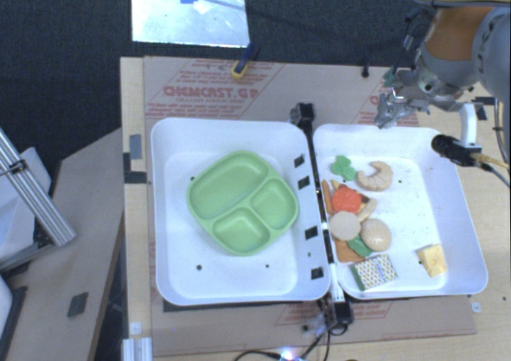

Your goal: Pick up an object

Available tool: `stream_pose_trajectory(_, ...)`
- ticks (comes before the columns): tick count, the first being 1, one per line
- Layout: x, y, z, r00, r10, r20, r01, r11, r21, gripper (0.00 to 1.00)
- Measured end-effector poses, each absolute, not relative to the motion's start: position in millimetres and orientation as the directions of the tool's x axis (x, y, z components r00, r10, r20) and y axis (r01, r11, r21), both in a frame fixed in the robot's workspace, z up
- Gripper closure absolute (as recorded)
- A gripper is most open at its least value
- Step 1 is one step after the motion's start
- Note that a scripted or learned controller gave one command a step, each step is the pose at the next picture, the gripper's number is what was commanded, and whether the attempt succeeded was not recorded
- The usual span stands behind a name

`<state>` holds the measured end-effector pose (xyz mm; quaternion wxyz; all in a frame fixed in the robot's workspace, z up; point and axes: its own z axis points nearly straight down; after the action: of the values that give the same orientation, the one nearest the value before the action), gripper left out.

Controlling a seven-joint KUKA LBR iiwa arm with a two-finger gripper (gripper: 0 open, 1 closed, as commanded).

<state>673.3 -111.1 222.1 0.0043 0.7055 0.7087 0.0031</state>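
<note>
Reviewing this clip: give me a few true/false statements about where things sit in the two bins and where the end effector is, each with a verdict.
1. The green divided plate lies in the left bin. True.
2. The end effector is down among the food items. False: it is above the far edge of the right bin, apart from them.
3. The croissant lies in the right bin. True.
4. The yellow wedge touches the croissant. False: it lies alone near the bin's near right corner.
5. The patterned box lies on the green plate. False: it lies in the right bin, at its near edge.
</note>
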Motion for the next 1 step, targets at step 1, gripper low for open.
stream_pose_trajectory(1, 674.4, -110.6, 225.2, -0.005, 1.000, 0.000, 1.000, 0.005, 0.004, 1.00)
